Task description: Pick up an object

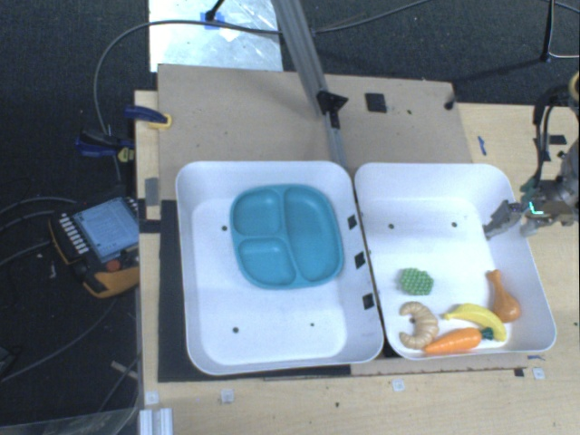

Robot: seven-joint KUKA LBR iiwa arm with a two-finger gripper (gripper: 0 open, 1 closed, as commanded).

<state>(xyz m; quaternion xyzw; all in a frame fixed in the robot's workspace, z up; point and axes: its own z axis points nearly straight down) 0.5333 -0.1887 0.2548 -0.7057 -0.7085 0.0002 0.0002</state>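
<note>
Arm reaching in from the right; tool (504, 217) above the right white bin's (435, 198) edge, aperture indiscernible. Below: green knobbly ball (416, 282), yellow banana (475, 316), orange carrot (452, 341).

I'm looking down on a robotics lab: a plywood counter (272, 107) on dark carpet (63, 53) carries two white bins (272, 352), with loose cables (118, 43) trailing across the floor, clamps (136, 116) on the counter's edge, and a handheld control pendant (100, 238) lying beside it.
</note>
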